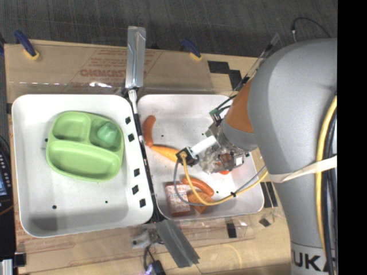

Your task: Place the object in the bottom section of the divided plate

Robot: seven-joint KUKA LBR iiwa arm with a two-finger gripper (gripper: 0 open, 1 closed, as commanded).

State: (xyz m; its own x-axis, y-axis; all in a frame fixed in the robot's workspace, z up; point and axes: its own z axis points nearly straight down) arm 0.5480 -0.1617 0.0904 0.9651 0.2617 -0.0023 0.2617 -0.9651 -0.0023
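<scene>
A green divided plate (63, 164) lies in the left bin (34, 211). Its large bottom section faces the bin's front, and a small green item (107, 133) sits in its upper right section. My gripper (221, 160) is low in the right bin (172, 105), at the right side, under the grey arm. Just left of it lie an orange carrot (163, 152) and a curved orange sausage (149, 128). A hot dog (199, 186) and a brown packet (176, 198) lie in front of it. Something reddish shows at the gripper, but I cannot make out what it is.
A metal divider (135, 56) runs between the two bins. The arm's bulky grey body (292, 113) covers the right bin's right side. Yellow cable (200, 198) loops over the hot dog. Cardboard (69, 62) lies under the bins.
</scene>
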